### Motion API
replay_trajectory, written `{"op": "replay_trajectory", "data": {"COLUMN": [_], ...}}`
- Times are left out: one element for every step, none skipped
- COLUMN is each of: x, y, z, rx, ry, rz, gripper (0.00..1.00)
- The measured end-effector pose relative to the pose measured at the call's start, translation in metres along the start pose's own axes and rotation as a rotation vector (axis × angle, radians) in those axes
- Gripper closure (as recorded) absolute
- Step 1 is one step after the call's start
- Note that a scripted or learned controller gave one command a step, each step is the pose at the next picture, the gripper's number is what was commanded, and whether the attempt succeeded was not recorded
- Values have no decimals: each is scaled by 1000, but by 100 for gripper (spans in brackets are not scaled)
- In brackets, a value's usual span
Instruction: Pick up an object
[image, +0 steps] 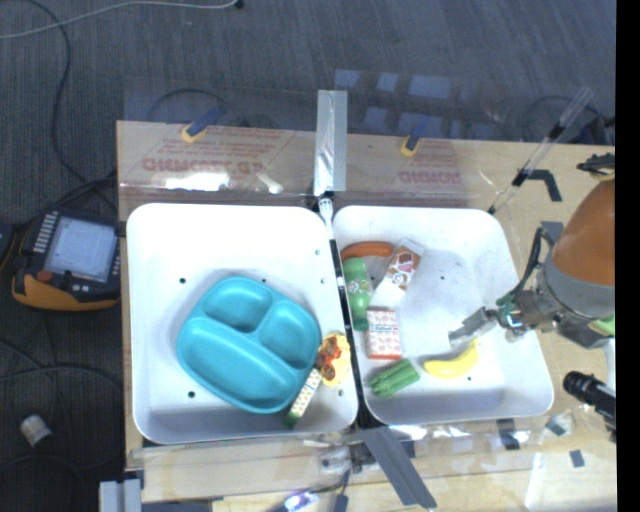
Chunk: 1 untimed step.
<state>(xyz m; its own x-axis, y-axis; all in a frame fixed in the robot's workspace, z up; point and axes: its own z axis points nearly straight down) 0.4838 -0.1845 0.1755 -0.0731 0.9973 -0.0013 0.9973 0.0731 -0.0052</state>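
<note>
While the arm leans in from the right edge of the frame, the scene reads so:

Bins: two shallow white plastic bins, the left bin (160, 240) and the right bin (480, 235), side by side at the frame's middle.
Left bin, large item: one glossy turquoise plastic plate with three compartments (250, 342), rounded, lying low and central.
Left bin, small items: one yellow-orange crumpled toy (332, 352) and one slim green-white stick-like pack (303, 399) against the dividing wall, lower right of that bin.
Right bin, count: six pieces, all in its left half or along the bottom.
Pieces: one orange-red sausage shape (366, 249); one green bottle-like cylinder (356, 291); one white-and-red carton (397, 273); one flat red-and-white printed packet (382, 333); one ridged green pod-shaped toy (394, 378); one smooth yellow curved banana toy (450, 365).
Gripper (468, 331): metallic, at the right-middle of the right bin, just above the banana toy; its fingers look empty, and whether they are spread or pressed together I cannot tell, the view being blurred there.
</note>
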Motion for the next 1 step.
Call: {"op": "replay_trajectory", "data": {"x": [-5], "y": [3], "z": [86], "rx": [-15], "ry": [-3], "rz": [-79], "gripper": [0]}}
